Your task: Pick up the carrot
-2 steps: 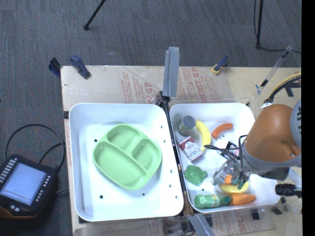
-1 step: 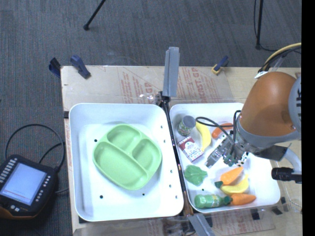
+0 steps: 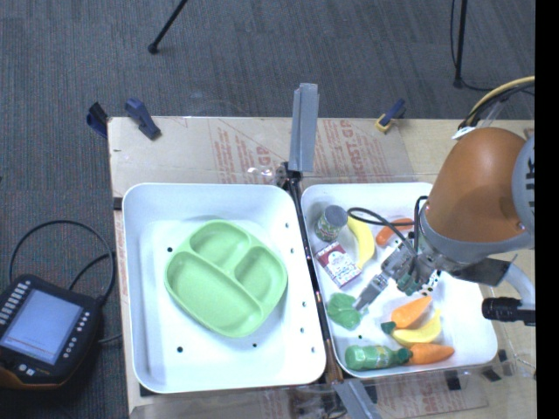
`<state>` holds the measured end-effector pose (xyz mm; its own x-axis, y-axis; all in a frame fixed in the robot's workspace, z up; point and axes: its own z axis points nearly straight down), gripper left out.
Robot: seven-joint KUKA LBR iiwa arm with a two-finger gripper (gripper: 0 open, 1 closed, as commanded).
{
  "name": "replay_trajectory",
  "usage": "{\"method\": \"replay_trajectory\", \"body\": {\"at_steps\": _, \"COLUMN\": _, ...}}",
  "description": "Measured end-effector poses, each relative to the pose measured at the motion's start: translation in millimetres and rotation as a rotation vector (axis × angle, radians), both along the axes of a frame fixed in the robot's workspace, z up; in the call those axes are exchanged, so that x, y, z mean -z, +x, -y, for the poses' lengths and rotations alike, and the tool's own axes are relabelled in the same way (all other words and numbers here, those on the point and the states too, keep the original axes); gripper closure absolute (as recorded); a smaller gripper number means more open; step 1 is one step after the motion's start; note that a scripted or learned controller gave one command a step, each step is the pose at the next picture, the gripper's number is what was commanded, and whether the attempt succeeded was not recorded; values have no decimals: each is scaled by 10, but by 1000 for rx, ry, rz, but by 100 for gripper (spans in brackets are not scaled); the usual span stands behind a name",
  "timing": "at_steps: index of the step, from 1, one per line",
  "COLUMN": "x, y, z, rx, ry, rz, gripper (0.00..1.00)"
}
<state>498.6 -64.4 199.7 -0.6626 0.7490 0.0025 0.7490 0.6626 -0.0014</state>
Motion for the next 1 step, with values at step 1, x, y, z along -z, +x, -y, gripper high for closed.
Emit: {"method": "replay_trajectory", "body": {"at_steps": 1, "x": 813, "y": -115, "z": 789, "rx": 163, "ry": 1, "rz": -2, "gripper": 0}}
